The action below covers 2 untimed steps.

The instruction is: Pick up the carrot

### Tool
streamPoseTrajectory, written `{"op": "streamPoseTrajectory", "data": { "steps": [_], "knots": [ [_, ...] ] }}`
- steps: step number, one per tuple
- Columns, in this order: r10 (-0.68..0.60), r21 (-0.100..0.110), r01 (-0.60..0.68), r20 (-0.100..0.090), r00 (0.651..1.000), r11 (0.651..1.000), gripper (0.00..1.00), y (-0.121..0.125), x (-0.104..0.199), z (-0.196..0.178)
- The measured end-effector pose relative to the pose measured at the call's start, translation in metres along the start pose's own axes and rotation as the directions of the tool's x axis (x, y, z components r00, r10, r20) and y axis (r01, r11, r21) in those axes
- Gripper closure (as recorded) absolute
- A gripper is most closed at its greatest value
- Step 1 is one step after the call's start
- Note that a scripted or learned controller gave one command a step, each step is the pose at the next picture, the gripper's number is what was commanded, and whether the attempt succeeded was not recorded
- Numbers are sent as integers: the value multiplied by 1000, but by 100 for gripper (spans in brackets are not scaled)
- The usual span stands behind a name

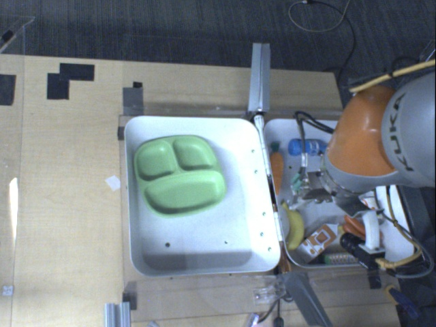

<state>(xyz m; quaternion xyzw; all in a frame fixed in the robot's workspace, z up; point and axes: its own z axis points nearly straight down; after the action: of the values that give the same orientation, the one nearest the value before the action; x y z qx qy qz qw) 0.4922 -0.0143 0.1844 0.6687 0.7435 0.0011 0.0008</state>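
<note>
Left of jaws: carrot (276,171), long axis running up-down along the bin wall
Jaws (308,191): state cannot be told
Banana (295,228): below-left of jaws

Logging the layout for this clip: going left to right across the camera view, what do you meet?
Green divided plate in the left bin → carrot at the right bin's left wall → hand → orange band.

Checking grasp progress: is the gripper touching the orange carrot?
Apart. The camera view shows white bin floor between the gripper and the orange carrot along the bin's left wall.
</note>
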Motion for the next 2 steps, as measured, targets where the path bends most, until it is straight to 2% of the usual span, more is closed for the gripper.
{"op": "streamPoseTrajectory", "data": {
  "steps": [1,2],
  "knots": [
    [-230,-1,230,0,973,973,100,5,-11,0],
    [-232,-5,232,1,973,973,100,6,-11,-11]
  ]
}}
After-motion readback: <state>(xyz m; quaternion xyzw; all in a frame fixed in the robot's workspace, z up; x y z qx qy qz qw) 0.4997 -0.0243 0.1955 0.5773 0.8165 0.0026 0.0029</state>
